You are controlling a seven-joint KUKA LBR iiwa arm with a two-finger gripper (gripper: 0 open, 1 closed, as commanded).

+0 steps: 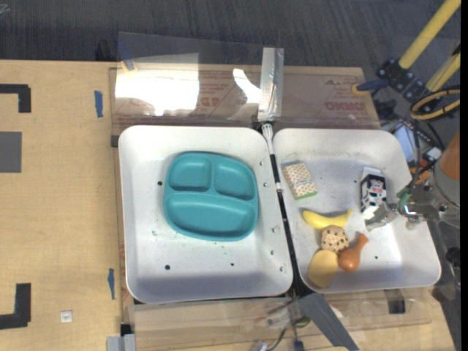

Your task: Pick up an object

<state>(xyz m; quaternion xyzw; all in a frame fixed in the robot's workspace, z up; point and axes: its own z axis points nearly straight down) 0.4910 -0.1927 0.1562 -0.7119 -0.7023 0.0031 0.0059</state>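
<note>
Camera view: wooden bench (pixel 51 218), dark carpet behind, two white bins. Left bin (pixel 139 269) holds one teal divided plate (pixel 212 196). Right bin (pixel 417 262) holds six small items around a banana (pixel 325 218). The gripper (pixel 380 214) hangs beside them.

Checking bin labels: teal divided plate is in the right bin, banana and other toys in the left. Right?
Swapped. The camera view shows the teal divided plastic plate in the left white bin, and the yellow toy banana with the other toys in the right white bin.
</note>
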